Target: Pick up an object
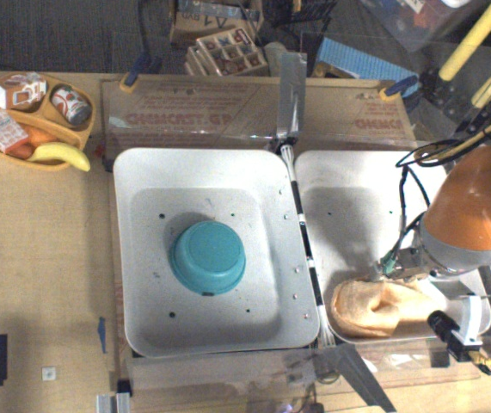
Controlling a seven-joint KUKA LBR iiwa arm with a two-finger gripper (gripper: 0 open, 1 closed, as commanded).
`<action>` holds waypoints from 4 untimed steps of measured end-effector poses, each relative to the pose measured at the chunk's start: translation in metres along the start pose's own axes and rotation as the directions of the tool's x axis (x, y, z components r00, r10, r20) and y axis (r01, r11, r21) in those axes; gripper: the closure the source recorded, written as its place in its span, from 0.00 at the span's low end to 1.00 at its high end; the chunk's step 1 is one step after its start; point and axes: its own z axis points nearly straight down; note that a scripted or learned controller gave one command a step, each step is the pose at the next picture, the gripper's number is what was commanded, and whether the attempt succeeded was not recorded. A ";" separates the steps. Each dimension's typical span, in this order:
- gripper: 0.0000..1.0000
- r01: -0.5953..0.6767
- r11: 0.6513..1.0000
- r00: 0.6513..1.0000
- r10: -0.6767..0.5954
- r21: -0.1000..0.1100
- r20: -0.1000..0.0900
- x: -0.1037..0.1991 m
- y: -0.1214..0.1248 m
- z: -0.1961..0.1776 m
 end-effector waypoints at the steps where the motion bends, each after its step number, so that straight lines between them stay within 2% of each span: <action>1: 0.00 0.000 1.000 1.000 0.000 0.000 0.000 0.000 0.000 0.000; 2: 0.00 0.074 0.997 0.997 -0.074 0.002 0.001 0.015 0.036 0.011; 3: 1.00 0.068 0.998 0.998 -0.068 -0.005 0.003 0.013 0.037 0.000; 4: 0.00 0.068 0.998 0.998 -0.068 -0.005 0.003 0.013 0.037 0.000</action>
